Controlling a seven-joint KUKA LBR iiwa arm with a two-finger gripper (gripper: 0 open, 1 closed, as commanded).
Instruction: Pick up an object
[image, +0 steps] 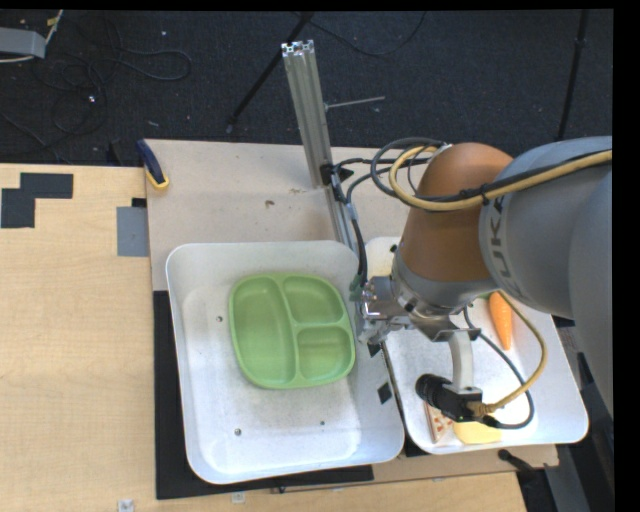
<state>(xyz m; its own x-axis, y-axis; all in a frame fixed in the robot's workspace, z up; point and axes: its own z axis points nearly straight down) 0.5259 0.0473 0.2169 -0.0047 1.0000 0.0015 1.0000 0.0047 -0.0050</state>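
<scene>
A green divided plate (292, 329) lies flat in the left bin (205, 420), toward its upper right. My gripper (374, 318) hangs over the wall between the two bins, just off the plate's right edge, and the orange-banded wrist hides most of it. In the right bin (560, 415) an orange carrot-shaped piece (501, 320) lies at the right, partly behind the arm. A yellow piece (476, 433) and a small pizza-slice-like piece (437, 422) rest near that bin's front edge.
A slanted aluminium post (312, 120) rises behind the bins. A small blue and yellow tool (153, 165) lies on the bench at the back left. A small black scrap (384, 393) sits at the seam between the bins.
</scene>
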